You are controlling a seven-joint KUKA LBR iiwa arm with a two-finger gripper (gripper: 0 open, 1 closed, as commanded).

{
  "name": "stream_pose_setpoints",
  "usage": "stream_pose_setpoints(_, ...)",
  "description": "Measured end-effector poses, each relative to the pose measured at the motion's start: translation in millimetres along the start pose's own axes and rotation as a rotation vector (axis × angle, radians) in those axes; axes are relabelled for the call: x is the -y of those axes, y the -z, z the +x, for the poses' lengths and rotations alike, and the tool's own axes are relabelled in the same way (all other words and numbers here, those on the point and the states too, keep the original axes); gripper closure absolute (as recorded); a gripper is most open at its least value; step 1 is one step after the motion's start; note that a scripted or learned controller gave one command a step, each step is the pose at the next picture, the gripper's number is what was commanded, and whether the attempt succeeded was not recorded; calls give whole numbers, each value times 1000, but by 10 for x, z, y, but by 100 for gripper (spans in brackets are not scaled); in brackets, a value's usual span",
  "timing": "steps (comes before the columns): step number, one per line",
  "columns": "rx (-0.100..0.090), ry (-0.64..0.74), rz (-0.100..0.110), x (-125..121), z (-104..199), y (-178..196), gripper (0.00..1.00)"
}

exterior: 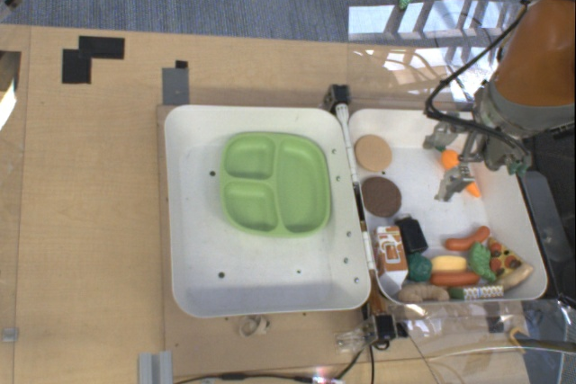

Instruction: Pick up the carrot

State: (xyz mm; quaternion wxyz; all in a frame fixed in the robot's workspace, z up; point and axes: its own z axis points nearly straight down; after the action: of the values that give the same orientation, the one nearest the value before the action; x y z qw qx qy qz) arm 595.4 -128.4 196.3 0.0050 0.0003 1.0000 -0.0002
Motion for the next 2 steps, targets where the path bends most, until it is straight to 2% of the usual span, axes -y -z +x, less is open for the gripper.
stream_pose_setpoints(1,9,178,3,501,-210,-1061,0)
stream_pose_setpoints(2,3,-249,2,580,-87,-1076,0)
